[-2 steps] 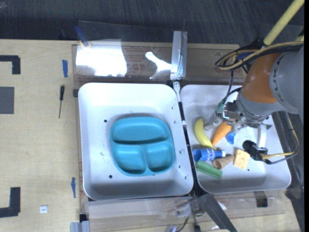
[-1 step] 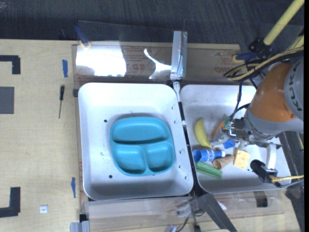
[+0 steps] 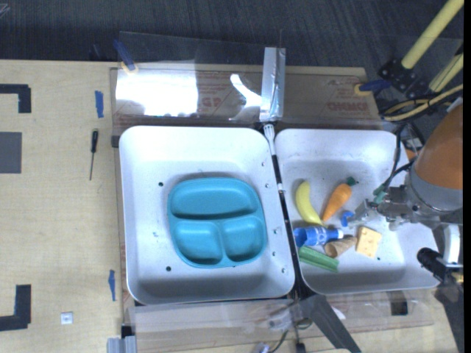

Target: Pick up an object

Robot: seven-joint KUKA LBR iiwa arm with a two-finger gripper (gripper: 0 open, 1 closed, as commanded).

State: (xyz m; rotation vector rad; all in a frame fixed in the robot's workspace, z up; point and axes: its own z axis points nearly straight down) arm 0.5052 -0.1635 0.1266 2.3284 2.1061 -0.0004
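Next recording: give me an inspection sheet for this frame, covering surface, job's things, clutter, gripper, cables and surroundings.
Surface: wooden bench bearing two white bins side by side, left bin and right bin.
Job's things: in the right bin, a banana, a carrot, a blue bottle, a green stick and a cheese wedge, bunched together.
Clutter: a blue divided tray in the left bin; a screwdriver on the bench.
Gripper: gripper low over the right bin, beside the carrot; nothing seen between its fingers.
Cables: black cables by the arm; more below the bins.
Surroundings: dark floor, yellow poles at the upper right.
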